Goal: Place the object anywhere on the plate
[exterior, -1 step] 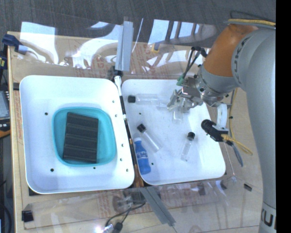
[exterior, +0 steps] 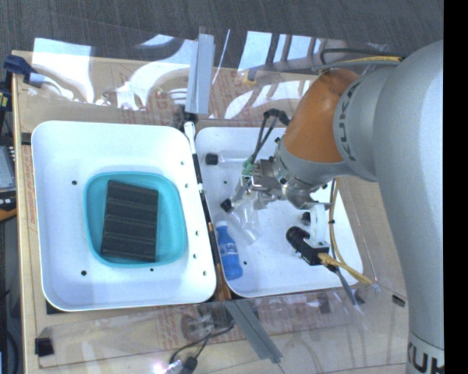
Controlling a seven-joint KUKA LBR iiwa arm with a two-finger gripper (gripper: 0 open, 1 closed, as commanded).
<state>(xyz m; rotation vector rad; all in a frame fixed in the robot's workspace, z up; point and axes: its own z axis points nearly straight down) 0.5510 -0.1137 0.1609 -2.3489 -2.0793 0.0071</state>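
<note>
The gripper (exterior: 249,197) is down in the right bin (exterior: 343,283), over its middle. I cannot tell how it's set from here. Just beside it, by the bin's left wall, lies the blue bottle (exterior: 227,252) — not held. Over in the left bin (exterior: 54,154) the teal plate (exterior: 93,201) carries a dark ridged block (exterior: 130,220). So the pick looks undone — grasp, carry, placement all left.
</note>
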